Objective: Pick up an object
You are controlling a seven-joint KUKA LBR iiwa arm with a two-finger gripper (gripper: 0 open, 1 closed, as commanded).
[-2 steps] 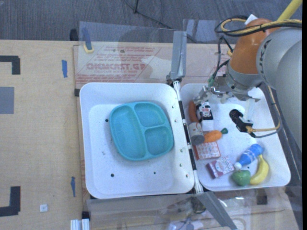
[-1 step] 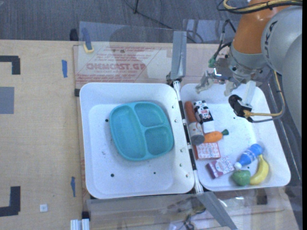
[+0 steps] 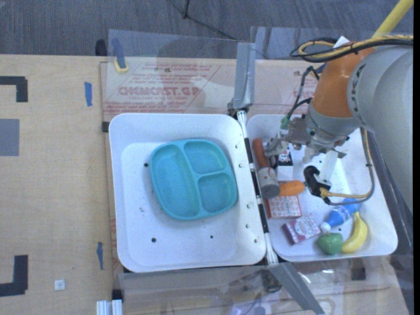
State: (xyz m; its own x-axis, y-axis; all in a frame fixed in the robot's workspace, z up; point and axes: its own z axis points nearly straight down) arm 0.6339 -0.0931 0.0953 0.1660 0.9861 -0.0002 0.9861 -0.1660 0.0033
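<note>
Below my gripper [image 3: 287, 151], grip state unclear, the right white bin [image 3: 384, 231] holds a yellow banana [image 3: 356, 234]; a blue divided plate [image 3: 193, 178] fills the left bin [image 3: 131, 228].

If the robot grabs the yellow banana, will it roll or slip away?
Probably not roll far: the banana is curved and lies flat in the right bin's corner. Its smooth skin may slip a little. It touches a green fruit, so a push would likely nudge that too.
</note>
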